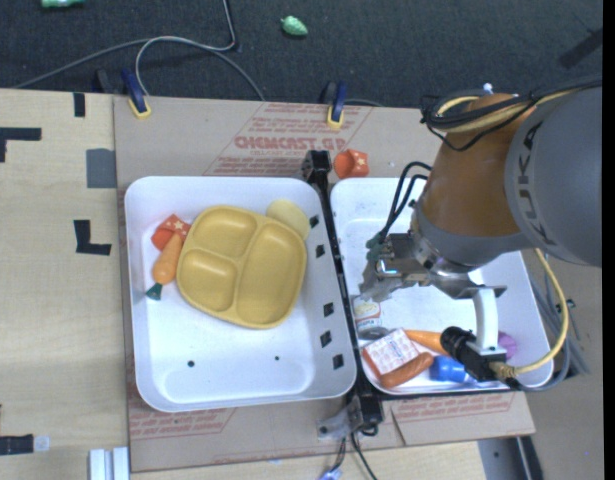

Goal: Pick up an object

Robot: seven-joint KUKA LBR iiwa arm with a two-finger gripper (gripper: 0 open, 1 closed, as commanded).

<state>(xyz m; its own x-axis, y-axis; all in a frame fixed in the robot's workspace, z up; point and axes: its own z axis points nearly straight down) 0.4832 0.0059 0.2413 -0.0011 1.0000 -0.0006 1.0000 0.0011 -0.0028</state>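
At the near edge of the right bin (359, 204) lie a blue piece (448, 370), a sausage-like toy (403, 370) and a red-and-white packet (389, 349) beside an orange carrot (424, 339). Just beyond, the gripper (384, 280) hangs low over that bin's left side; whether it is parted or grasping anything, I cannot tell. Farther left, a yellow divided plate (241, 265) fills the left bin (227, 378).

two white bins (152, 298), one yellow tray (242, 265), two clamps (136, 96)
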